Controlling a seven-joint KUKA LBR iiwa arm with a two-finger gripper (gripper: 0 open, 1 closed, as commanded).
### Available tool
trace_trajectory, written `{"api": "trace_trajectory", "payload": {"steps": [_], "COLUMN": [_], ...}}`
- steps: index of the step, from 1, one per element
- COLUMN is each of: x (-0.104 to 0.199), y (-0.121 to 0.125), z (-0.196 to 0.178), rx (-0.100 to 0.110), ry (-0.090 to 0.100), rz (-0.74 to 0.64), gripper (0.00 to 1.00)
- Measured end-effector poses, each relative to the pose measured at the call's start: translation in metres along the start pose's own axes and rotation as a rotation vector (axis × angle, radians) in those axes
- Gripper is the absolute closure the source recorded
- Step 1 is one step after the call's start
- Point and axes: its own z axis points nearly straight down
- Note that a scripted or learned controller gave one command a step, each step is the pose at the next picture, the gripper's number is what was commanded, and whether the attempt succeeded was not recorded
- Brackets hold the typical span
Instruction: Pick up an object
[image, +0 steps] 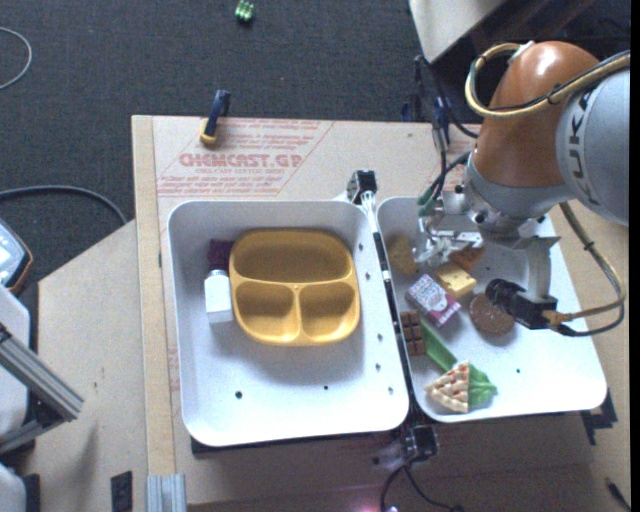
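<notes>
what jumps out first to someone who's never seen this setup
The yellow tray with three compartments, in the middle of the left bin. Next the arm with its orange band, over the right bin, where small toy foods lie, a pizza slice nearest the front.

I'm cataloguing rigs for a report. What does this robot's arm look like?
The arm is grey and rounded, with a glossy orange band above the wrist and dark KUKA lettering on the grey shell. A yellowish cable loops over the band. The end effector is silvery metal.
</notes>
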Motion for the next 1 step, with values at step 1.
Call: {"api": "trace_trajectory", "payload": {"steps": [1], "x": [0.0563], "y": [-0.0108], "z": [-0.0048], "rx": [0.000], "ry": [0.001], "rz": [-0.002], "gripper": [1.00]}}
